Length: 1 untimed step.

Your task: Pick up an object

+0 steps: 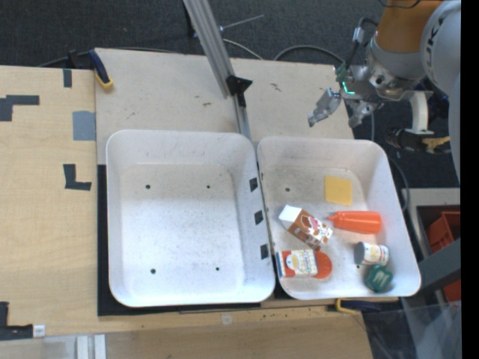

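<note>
The right bin [389, 172] holds several objects: a flat yellow square [339, 190], an orange bottle-like piece [358, 221] on its side, a brown and white carton [305, 226], a red and white packet [303, 263], a small white can [372, 254] and a dark green lump [378, 278]. My gripper [340, 114] hangs above the bench just beyond the right bin's far rim, well above and behind the yellow square. It is open, with nothing between its fingers [322, 111].
The left bin [120, 200] lies beside the right one, and a dark divider strip [257, 200] runs between them. A slanted metal pole [213, 40] rises behind the bins. A blue and yellow clamp [102, 70] sits at the bench's far left corner.
</note>
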Motion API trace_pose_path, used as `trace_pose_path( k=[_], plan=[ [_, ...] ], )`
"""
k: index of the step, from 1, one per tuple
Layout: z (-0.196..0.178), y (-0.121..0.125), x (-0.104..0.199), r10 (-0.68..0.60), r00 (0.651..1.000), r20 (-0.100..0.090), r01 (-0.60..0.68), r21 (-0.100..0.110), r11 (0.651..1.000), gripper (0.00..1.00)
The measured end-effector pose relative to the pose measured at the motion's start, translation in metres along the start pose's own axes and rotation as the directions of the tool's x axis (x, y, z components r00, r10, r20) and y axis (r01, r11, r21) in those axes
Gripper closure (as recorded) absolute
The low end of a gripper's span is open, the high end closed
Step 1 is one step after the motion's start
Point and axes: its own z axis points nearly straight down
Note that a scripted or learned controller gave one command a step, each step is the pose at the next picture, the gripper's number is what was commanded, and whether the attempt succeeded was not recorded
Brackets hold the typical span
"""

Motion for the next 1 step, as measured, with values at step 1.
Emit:
trace_pose_path(
  k=[1],
  plan=[
    [-0.0035, 0.0007, -0.0001, -0.001, 1.0, 0.002, 0.001, -0.005, 1.0, 0.0]
  ],
)
